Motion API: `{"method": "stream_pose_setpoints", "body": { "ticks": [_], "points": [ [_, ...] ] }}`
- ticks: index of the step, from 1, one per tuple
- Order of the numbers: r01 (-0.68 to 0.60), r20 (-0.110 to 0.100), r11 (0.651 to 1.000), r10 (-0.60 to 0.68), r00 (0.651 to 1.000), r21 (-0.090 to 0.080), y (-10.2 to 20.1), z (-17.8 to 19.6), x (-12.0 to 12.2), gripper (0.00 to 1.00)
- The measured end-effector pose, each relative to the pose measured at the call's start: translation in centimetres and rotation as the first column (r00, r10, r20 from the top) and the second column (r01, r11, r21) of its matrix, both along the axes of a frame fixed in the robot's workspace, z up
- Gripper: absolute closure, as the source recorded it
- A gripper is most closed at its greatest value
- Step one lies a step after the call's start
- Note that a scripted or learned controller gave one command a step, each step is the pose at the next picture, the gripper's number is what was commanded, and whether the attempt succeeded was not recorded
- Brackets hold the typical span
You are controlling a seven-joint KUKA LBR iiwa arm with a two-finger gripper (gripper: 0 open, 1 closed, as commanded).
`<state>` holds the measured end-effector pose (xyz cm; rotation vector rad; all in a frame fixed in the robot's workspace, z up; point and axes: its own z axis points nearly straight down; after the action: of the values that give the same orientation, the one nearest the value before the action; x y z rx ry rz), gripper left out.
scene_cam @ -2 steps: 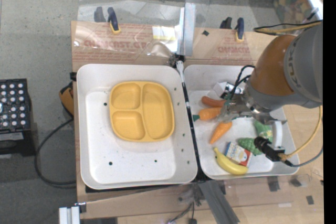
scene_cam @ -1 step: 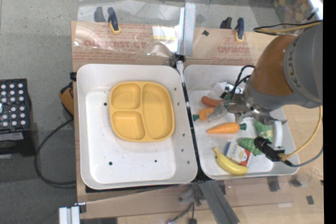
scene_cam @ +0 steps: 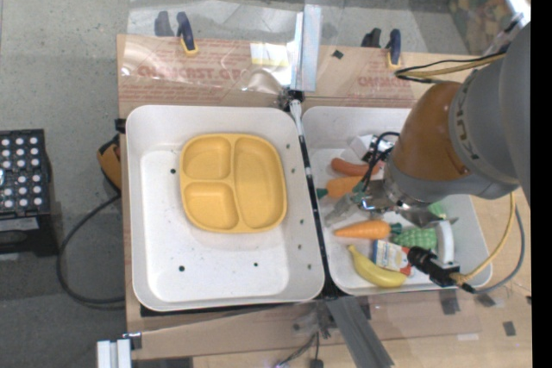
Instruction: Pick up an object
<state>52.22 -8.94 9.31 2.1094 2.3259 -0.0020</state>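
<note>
The arm (scene_cam: 457, 138) is reaching in from the right and hanging low over the right bin (scene_cam: 323, 129), its wrist covering much of the bin's middle. The gripper (scene_cam: 362, 201) is sitting among the clutter near the bin's left side; whether the jaws are open or closed cannot be told, since the metal parts are blurring into the items beneath, and nothing is visibly held between them.

The candidate objects are all lying in the right bin: a carrot (scene_cam: 362, 230) just below the gripper, a banana (scene_cam: 376, 268) at the near edge, a small carton (scene_cam: 388, 253) touching the banana, a green item (scene_cam: 420, 234) to the right, and orange pieces (scene_cam: 345, 184) (scene_cam: 349, 167) just above the gripper. The left bin (scene_cam: 155, 271) is carrying a yellow tray (scene_cam: 233, 183), well apart from the arm.

Risks, as judged:
- The items are crowding each other, so the jaws closing here may be catching two things, or pinching an edge that slips.
- The carrot and banana are rounded and may be rolling out of a shallow grip.
- The gripper is working near the wall between the bins, so a finger may be striking it.
- A cable (scene_cam: 500, 246) is trailing near the bin's right side and could be snagging.
</note>
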Motion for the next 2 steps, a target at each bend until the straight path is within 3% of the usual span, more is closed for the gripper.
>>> {"method": "stream_pose_setpoints", "body": {
  "ticks": [1, 2],
  "points": [
    [0.074, 0.001, 0.997, -0.074, 0.997, 0.0, -1.5, 0.0, -4.3, 0.0],
    [0.093, -0.005, 0.996, -0.092, 0.996, 0.007, -10.5, 1.4, -3.1, 0.0]
  ]
}}
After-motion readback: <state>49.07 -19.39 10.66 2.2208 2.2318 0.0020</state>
